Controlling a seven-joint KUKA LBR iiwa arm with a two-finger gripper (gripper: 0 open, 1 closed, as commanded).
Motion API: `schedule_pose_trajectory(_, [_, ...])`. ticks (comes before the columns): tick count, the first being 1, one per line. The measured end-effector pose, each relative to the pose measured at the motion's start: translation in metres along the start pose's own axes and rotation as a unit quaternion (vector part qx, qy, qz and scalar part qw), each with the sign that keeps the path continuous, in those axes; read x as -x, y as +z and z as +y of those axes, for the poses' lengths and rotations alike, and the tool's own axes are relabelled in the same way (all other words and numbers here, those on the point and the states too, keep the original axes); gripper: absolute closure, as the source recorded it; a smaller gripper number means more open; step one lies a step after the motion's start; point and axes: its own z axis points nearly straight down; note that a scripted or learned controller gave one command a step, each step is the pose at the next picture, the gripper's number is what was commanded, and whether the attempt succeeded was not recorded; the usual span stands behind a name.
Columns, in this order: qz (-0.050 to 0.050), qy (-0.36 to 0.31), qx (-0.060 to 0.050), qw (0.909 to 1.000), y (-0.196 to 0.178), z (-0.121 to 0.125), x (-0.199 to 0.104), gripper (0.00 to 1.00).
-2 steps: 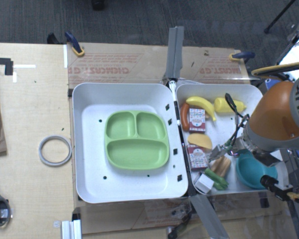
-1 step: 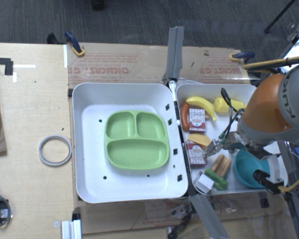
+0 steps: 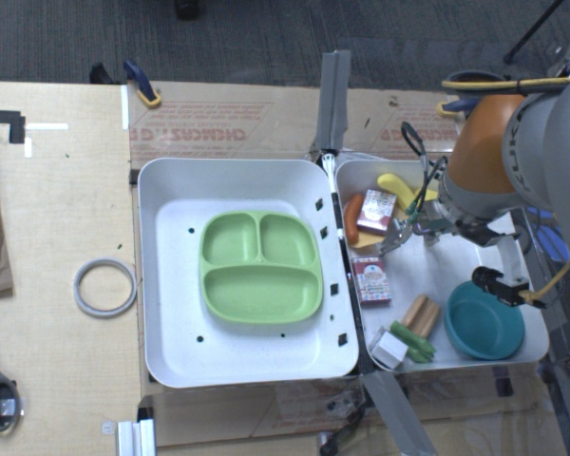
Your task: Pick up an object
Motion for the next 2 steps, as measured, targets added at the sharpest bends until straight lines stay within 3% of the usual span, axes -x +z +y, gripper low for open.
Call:
schedule_pose_trajectory(1, [0.0,-0.057,0.005,0.9984,-0.002,-0.11,-0.011,0.0])
schedule_pose_trajectory(2, [0.003,0.091,0.014,0.9957,-0.006,-0.099,-0.01,0.0])
